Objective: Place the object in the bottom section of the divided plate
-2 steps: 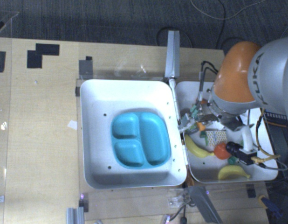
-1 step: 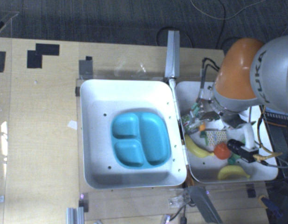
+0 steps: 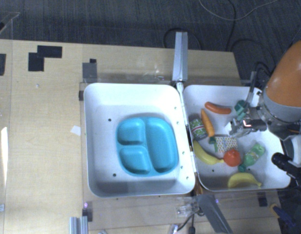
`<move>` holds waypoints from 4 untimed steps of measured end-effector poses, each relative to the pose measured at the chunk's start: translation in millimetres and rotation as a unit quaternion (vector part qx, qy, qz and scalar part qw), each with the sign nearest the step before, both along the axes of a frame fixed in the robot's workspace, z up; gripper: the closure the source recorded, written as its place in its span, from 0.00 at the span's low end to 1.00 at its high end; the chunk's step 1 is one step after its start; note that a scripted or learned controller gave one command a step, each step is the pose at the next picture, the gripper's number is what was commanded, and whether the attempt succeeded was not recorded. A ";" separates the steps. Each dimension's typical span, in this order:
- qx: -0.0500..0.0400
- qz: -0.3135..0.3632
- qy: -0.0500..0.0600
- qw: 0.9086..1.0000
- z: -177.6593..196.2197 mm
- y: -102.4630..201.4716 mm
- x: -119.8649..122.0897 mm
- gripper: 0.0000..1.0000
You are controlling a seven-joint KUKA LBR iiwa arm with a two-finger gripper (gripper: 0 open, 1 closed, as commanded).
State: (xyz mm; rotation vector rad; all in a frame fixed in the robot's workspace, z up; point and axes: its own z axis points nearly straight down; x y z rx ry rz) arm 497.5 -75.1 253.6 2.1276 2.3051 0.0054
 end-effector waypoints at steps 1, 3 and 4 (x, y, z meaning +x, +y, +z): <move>0.000 0.101 0.001 0.995 -59.5 100.7 -9.7 1.00; 0.000 0.206 0.000 0.979 -58.2 266.1 86.1 1.00; 0.001 0.210 -0.003 0.978 -46.3 267.7 87.3 1.00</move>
